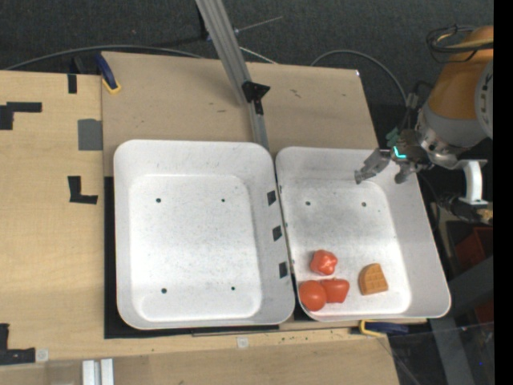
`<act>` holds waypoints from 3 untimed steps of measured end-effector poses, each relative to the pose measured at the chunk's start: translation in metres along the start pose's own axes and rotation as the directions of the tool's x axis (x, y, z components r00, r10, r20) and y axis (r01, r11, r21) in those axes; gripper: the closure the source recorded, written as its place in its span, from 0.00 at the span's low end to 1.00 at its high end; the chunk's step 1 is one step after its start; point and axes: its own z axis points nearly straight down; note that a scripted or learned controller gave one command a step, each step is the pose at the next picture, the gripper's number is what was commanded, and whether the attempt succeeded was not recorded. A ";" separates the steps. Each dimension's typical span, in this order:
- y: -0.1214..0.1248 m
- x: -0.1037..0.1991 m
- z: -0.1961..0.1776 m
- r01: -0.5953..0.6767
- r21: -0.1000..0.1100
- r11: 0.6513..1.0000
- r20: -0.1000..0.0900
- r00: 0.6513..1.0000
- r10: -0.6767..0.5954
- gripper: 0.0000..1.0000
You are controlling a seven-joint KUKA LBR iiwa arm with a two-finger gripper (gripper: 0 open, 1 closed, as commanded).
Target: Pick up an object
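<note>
In the right bin [337, 191], near its front edge, lie three red pieces: one [324, 262] a little further back, and two touching each other, one [313, 296] at the corner and one [337, 289] beside it. An orange-tan block [373, 279] rests just to their right. My gripper [383, 172] hangs over the far right corner of the same bin, well away from the pieces. Its fingers are spread open with nothing between them.
The left bin [136, 215] stands beside the right one, joined along a dark-clipped seam [276, 231]. A slanted metal bar [228, 46] reaches in from the back. The arm's orange band [458, 91] sits off the bench's right side.
</note>
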 end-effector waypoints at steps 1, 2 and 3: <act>0.001 0.000 -0.003 0.002 -0.005 1.000 0.002 1.000 -0.002 0.00; 0.009 0.000 0.057 0.002 0.001 1.000 0.001 1.000 -0.002 0.00; 0.008 0.001 0.107 0.001 -0.003 1.000 0.002 1.000 -0.001 0.00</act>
